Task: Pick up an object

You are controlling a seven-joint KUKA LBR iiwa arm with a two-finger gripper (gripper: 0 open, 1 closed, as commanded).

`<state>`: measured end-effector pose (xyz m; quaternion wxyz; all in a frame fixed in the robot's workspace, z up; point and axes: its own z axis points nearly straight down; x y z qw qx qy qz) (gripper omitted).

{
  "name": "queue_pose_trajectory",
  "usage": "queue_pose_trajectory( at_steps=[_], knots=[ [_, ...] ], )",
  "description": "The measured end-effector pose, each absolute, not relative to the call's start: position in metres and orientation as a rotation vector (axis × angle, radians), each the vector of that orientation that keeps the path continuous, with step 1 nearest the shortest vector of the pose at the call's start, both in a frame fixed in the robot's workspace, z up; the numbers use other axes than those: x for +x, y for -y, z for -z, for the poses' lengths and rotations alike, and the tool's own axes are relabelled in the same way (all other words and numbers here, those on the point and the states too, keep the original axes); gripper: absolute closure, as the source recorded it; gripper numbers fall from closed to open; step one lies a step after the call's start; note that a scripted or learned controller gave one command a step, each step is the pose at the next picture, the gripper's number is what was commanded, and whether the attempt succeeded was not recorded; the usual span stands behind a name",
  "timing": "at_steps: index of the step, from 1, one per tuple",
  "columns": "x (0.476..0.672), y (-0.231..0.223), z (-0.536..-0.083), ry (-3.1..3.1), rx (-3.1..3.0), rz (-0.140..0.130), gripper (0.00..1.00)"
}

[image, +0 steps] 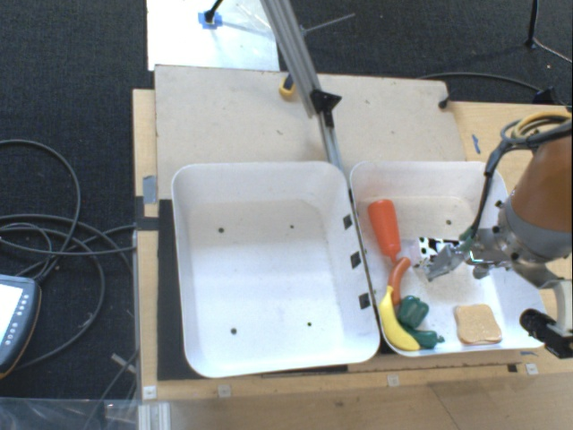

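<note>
My gripper (pixel 440 262) hangs over the middle of the right bin (pixel 421 182), its metal fingers pointing left and down. Just left of it lies a black-and-white patterned piece (pixel 431 245), close to the fingertips. An orange carrot (pixel 386 227) lies along the bin's left side with a smaller orange piece (pixel 399 270) below it. A yellow banana (pixel 395 323) and a dark green vegetable (pixel 415 315) sit at the front left corner. A tan slice of bread (pixel 477 324) rests near the front right.
The left bin (pixel 260 267) stands beside the right one, sharing a divider with black clips (pixel 355 260). A grey pole (pixel 295 43) slants across the back board. Cables lie on the dark floor at left.
</note>
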<state>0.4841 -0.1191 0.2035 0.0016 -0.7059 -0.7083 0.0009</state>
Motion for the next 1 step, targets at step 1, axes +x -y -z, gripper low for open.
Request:
queue_pose_trajectory(
  at_steps=[1],
  knots=[
    [0.4852,0.119,-0.2054,2.224,-2.22,0.002,0.0]
  ],
)
